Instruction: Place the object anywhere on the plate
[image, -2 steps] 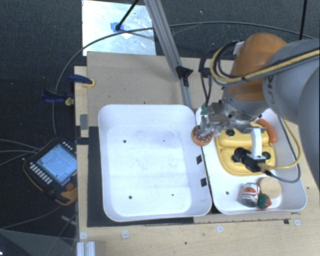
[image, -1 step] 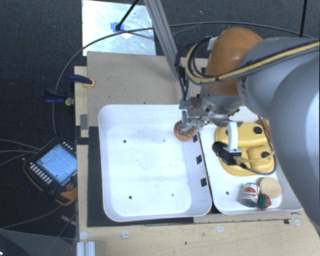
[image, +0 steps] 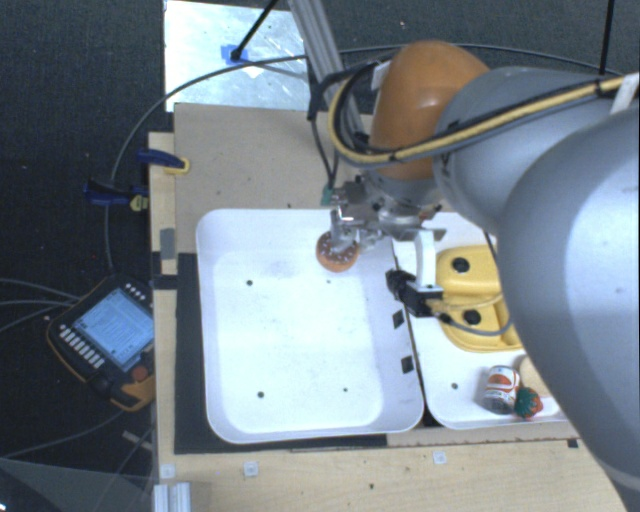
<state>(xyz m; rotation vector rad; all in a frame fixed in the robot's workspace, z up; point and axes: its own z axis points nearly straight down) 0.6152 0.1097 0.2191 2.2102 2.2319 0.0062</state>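
My gripper (image: 346, 238) hangs over the far right corner of the left white bin (image: 290, 330). A small round brown object (image: 338, 254) with an orange rim sits between the fingertips, and the gripper is shut on it. The yellow plate (image: 478, 288) lies in the right bin (image: 450, 405), to the right of the gripper and apart from the object. The arm covers the plate's far and right parts.
A small tin can (image: 500, 388) and a green and red toy (image: 527, 402) lie at the near end of the right bin. The rim between the two bins runs just right of the gripper. A handheld control pendant (image: 108, 335) lies off the bench at the left.
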